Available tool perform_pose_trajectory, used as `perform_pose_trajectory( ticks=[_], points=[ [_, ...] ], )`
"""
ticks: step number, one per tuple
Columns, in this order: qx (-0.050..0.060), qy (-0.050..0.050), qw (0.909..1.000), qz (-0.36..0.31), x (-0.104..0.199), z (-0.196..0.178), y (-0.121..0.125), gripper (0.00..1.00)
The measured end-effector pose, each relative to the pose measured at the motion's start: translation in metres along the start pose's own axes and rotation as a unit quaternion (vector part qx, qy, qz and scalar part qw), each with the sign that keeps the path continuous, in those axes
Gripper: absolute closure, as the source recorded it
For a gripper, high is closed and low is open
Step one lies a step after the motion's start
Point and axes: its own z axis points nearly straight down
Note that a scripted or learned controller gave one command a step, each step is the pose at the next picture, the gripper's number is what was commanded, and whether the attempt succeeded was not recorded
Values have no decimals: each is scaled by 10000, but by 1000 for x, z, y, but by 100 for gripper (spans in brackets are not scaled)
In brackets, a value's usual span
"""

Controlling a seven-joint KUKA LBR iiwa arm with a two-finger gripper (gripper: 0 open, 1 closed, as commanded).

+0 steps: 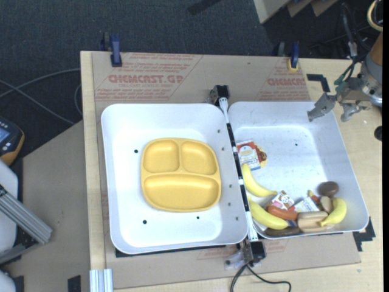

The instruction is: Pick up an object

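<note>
The objects to pick lay heaped in the near corner of the right bin (304, 132): two bananas (258, 187) along its left wall, a third banana (338, 212) by the right wall, a brown rounded piece (328, 188), a red item (282, 212) and a tan bun-like piece (311, 221) between them. A small red-and-white packet (248, 154) sat apart, further up against the divider. The left bin (121, 163) held a yellow compartment tray (180, 174). The gripper (338, 104) hovered over the right bin's far right corner, well apart from the heap, fingers (320, 107) spread and holding nothing. Both bins rested on the brown surface (182, 78).
</note>
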Motion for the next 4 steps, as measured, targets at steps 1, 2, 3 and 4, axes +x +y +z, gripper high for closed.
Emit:
perform_pose_trajectory(
  ticks=[1, 2, 3, 4],
  points=[
    [70, 34, 10000, -3, 53, 93, -59, 0],
    [2, 61, 10000, 5, -8, 129, -107, 0],
    [-62, 12, 10000, -70, 105, 107, 7, 0],
    [-132, -80, 9999, 44, 104, 121, -19, 0]
  ],
)
